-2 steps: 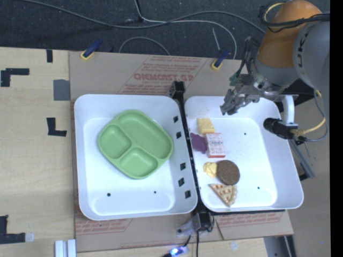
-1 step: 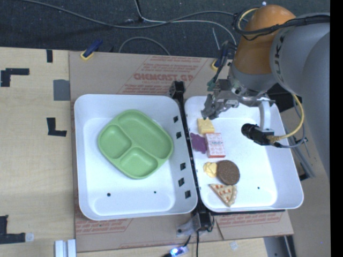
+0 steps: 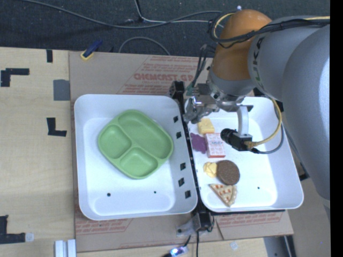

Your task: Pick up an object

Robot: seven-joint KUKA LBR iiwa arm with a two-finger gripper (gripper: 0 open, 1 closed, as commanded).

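From above, my gripper (image 3: pixel 199 111) hung over the right white bin (image 3: pixel 268 189), just above a small yellow block (image 3: pixel 206 126); its opening I couldn't tell. The pink-and-white packet (image 3: pixel 215 145) bore unreadable print.

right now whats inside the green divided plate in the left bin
The green three-compartment plastic plate in the left white bin shows bare green in all three compartments. The food pieces, like the round brown cookie, lie in the right white bin.
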